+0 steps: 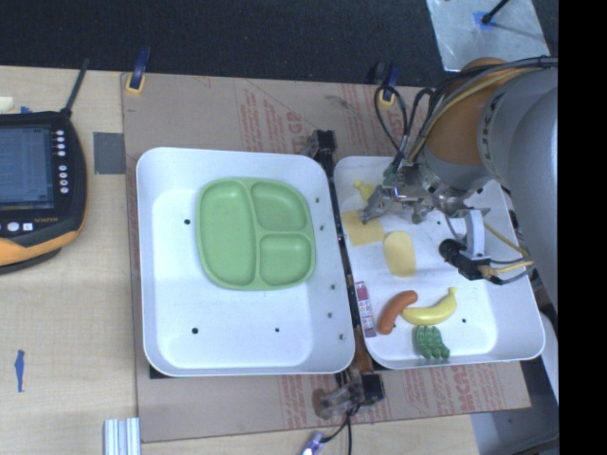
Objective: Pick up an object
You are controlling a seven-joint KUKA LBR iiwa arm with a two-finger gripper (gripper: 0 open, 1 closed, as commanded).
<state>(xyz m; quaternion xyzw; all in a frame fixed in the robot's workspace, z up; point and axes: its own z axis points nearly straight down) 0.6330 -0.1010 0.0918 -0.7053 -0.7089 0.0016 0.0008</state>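
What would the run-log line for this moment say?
gripper: over right bin, far end | nearest: yellow slice | green plate: left bin

The left bin (pixel 161 254) has open floor around the green divided plate (pixel 254 232). In the right bin (pixel 493 335), a sausage (pixel 395 312), banana (pixel 432 309) and yellow block (pixel 399 253) crowd the floor below the arm (pixel 493 131).
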